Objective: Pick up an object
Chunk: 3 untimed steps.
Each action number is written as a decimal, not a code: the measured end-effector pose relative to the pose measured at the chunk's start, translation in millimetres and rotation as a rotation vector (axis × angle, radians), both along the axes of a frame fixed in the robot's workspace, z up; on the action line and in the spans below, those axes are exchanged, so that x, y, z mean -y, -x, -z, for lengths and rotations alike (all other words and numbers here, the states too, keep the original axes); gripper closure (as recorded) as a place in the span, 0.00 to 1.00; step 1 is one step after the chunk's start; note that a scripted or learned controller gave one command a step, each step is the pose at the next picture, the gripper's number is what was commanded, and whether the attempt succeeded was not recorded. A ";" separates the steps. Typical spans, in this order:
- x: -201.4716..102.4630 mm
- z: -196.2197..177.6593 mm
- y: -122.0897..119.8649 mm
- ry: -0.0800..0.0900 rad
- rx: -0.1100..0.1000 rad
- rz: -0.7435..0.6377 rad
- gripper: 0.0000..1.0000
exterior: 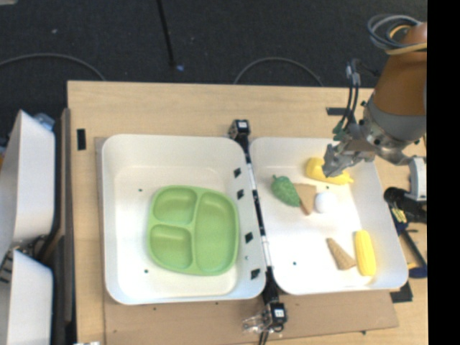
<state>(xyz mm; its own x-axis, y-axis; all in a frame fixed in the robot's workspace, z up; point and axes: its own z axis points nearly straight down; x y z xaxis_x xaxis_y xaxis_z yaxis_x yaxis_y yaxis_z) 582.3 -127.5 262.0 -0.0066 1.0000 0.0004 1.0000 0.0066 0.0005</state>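
My pincer (336, 165) sits low in the right bin (287, 275), near its far right corner, right at a yellow piece (316, 169) lying by the far wall. Can't tell if the pincer is open, shut or gripping; it overlaps the yellow piece and the tips are too small to read. My arm (399, 92) comes in over the bin's right rim.

Room: the near left part of the right bin floor is bare, w/ open space between the things and the middle divider. Things there: a green leafy piece (286, 190) toward the centre, a white ball (325, 203) just right of it w/ a thin tan stick (303, 205) between them, a tan cone (341, 254) and a yellow corn cob (364, 252) side by side near the front right wall.

Left bin (118, 157): a green divided plate (194, 229) w/ three compartments, lying flat mid-floor, bare white around it. Both bins rest on the wooden surface (158, 106), its edges free at back & left.
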 end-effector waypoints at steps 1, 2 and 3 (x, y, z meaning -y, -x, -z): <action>-42.8 -2.2 -10.7 0.001 0.003 0.001 1.00; -96.8 10.6 -30.5 0.001 0.002 0.000 1.00; -146.2 12.2 -35.9 0.000 0.002 0.000 1.00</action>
